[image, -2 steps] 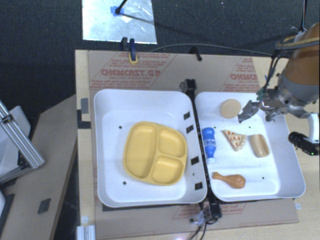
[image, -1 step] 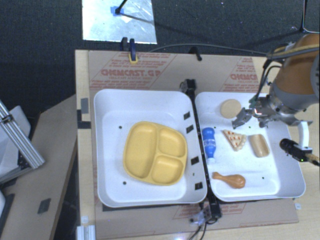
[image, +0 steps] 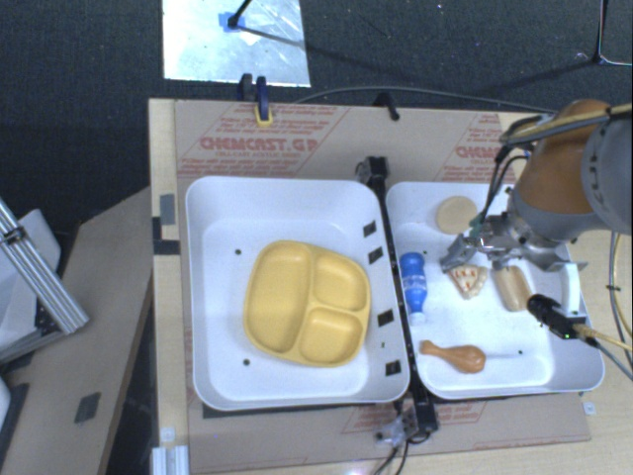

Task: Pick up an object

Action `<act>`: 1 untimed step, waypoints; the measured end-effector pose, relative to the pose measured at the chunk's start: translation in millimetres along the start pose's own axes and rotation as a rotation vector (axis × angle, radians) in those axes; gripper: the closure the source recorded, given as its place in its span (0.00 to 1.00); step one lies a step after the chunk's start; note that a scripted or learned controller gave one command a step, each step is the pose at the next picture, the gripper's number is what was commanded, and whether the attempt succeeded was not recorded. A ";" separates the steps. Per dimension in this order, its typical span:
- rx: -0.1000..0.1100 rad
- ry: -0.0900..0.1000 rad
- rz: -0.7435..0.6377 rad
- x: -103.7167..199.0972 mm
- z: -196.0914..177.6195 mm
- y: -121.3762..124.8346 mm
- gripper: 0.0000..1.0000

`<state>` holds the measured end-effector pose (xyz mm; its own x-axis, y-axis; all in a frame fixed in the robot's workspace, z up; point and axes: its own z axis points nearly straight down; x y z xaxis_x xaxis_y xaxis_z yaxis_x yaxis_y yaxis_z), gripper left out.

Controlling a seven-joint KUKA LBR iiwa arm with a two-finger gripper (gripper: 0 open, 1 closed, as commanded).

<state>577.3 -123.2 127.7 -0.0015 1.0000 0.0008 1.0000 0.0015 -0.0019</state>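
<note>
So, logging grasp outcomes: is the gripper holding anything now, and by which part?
Cannot be told. The gripper sits just above the pizza slice toy in the right bin, but no object shows between its fingers.

A tan pizza-slice toy [image: 469, 281] lies flat in the right bin [image: 514, 374], point toward the camera.

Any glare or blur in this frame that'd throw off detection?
Camera view: strong glare on the foil sheet above the bench; the white bins are evenly lit with soft shadows; the gripper is slightly soft; the yellow plate and blue bottle look sharp.
</note>
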 end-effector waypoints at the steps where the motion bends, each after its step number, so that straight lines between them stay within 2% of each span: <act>1: 0.000 0.000 0.000 0.5 45.4 0.1 0.00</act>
<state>577.4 -122.7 82.2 -0.0012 1.0000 0.0007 1.0000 0.0012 -0.0019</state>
